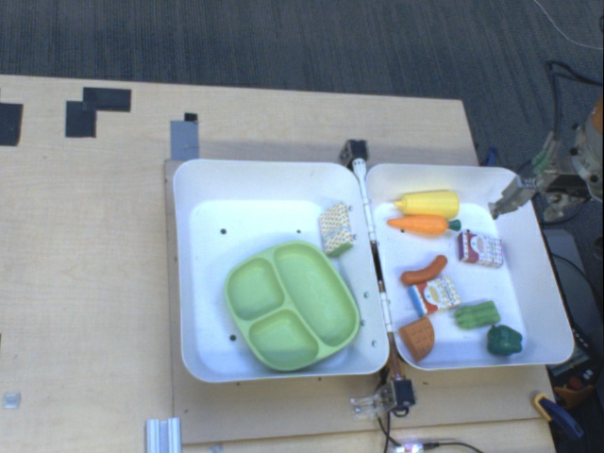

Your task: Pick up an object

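Observation:
The right bin holds several toy foods: a yellow piece, an orange carrot, a red-and-white packet, a reddish sausage, a small white, blue and orange packet, a green pickle, a dark green pepper and a brown wedge. My gripper hovers over that bin's back right corner, above and to the right of the red-and-white packet. Nothing is visibly held in it.
In the left bin lie a green three-compartment plate and a small patterned packet near the dividing wall. A black clamp sits at the back between the bins. Cables run along the bench's right side.

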### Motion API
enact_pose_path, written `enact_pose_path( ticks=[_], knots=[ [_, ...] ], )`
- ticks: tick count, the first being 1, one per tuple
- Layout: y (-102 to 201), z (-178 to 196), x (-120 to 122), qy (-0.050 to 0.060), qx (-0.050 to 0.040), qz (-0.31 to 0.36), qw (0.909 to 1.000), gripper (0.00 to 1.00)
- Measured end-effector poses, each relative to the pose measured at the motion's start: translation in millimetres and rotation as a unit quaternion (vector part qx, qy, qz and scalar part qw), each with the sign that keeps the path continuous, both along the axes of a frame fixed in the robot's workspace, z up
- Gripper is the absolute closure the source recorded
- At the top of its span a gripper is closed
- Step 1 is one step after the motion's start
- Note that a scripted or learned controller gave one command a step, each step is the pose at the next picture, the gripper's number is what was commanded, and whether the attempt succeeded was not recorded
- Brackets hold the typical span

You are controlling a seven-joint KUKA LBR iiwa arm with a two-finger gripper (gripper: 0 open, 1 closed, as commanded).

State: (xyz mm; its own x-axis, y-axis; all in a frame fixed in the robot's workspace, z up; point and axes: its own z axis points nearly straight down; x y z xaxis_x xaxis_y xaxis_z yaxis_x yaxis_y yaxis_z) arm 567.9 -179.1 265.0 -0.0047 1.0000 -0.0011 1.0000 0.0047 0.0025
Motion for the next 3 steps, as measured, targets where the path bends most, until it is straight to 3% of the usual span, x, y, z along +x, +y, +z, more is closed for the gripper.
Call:
enact_pose_path(
  ticks=[1, 2, 3],
  knots=[
    [51, -162, -24, -0.003, 0.0001, -0.001, 1.0000, 0.00],
    [78, -175, -75, -0.010, -0.0019, -0.003, 0.9999, 0.00],
    [76, -162, -72, -0.014, -0.0038, -0.003, 0.9999, 1.00]
  ],
)
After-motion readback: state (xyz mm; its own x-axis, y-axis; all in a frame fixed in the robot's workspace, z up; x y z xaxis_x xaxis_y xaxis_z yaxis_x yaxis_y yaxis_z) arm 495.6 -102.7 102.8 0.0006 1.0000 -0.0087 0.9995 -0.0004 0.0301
